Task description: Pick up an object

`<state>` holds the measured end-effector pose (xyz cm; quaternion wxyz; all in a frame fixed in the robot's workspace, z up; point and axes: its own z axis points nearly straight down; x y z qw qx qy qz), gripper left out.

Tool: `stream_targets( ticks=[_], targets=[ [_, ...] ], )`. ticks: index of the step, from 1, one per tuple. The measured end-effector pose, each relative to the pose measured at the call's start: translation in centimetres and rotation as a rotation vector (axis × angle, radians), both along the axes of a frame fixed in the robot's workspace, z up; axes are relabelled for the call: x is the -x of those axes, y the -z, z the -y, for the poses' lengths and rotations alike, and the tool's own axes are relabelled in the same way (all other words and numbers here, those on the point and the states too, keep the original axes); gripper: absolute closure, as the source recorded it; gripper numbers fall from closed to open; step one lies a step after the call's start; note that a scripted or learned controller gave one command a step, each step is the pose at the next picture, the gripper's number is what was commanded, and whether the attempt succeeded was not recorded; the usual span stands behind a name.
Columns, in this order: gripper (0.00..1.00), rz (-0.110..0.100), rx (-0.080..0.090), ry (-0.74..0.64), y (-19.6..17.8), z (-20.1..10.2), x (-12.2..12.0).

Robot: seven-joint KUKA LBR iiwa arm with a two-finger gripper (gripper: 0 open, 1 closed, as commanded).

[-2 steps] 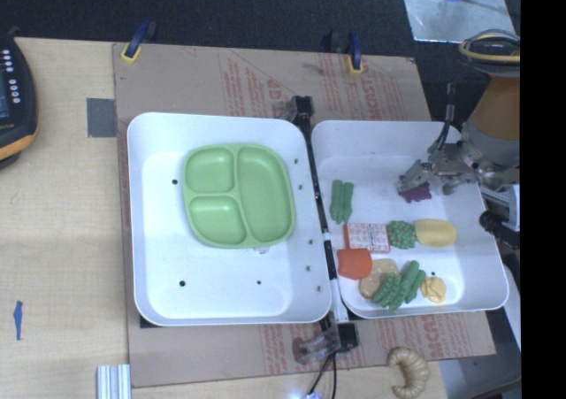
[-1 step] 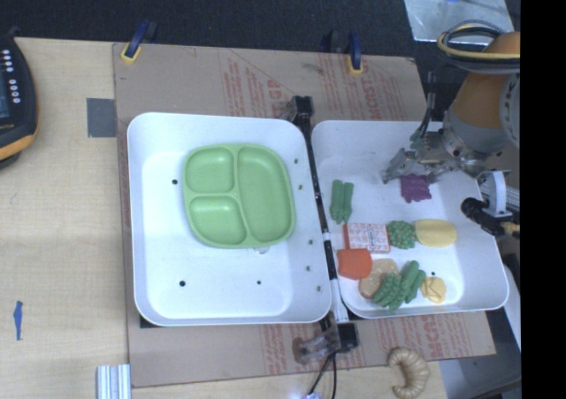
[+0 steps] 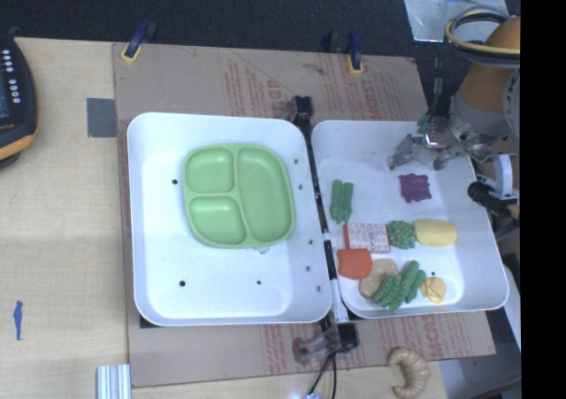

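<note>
While the arm (image 3: 482, 79) reaches in from your right, its gripper (image 3: 427, 151) hangs over the far part of the right bin (image 3: 495, 247), with the fingers (image 3: 403, 157) spread apart and nothing between them. You can see that the nearest item is a purple piece (image 3: 414, 187), lying just in front of the gripper on the bin floor, apart from the fingers. Closer to you in the same bin lies a cluster of toy food: a green pod (image 3: 341, 200) near the bin's left wall, a red and white packet (image 3: 367, 236), a bunch of green grapes (image 3: 401, 234) touching a yellow lemon (image 3: 435, 233), a red piece (image 3: 355, 263), a tan cookie (image 3: 382, 274), a green bean pod (image 3: 401, 285) lying across it, and a small yellow piece (image 3: 433, 288). Your left bin (image 3: 150, 238) holds a green divided plate (image 3: 239, 195), flat and near the middle. Outside the bins, a tan curled pastry (image 3: 409, 369) rests on the cardboard (image 3: 230, 79) at the near edge, and a black and orange handset (image 3: 13, 96) sits at the bench's far left
</note>
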<state>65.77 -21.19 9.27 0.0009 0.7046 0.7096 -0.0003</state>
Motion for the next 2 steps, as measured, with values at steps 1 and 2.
stream_targets(
  ticks=[1,2],
  targets=[
    [0.0,-0.009,-0.003,0.004,0.1,-2.4,5.2],
    [0.0,0.001,0.0,0.0,0.0,-0.5,0.4]
  ],
)
